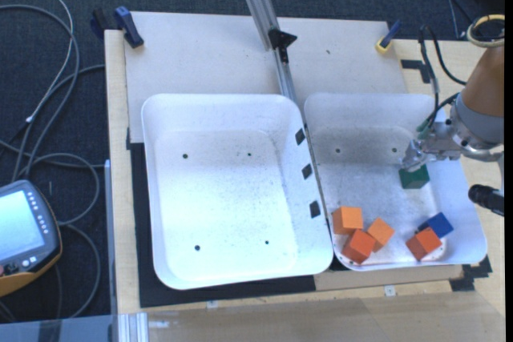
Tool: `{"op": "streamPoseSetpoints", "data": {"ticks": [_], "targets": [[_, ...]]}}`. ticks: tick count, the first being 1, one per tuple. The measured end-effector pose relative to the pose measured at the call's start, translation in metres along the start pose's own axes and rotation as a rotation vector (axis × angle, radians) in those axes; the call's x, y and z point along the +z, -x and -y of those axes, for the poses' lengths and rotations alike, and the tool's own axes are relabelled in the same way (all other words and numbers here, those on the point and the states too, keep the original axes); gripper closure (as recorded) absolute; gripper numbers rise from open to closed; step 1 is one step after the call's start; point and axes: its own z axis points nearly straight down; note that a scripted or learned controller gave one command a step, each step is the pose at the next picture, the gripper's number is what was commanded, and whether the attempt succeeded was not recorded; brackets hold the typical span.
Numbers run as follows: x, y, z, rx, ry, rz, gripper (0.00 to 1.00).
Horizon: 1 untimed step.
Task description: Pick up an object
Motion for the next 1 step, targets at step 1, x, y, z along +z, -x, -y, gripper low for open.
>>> {"op": "streamPoseSetpoints", "data": {"ticks": [1], "targets": [[0.0007, -0.0001, 0.0003, 0.0, -0.001, 0.0, 0.0]]}}
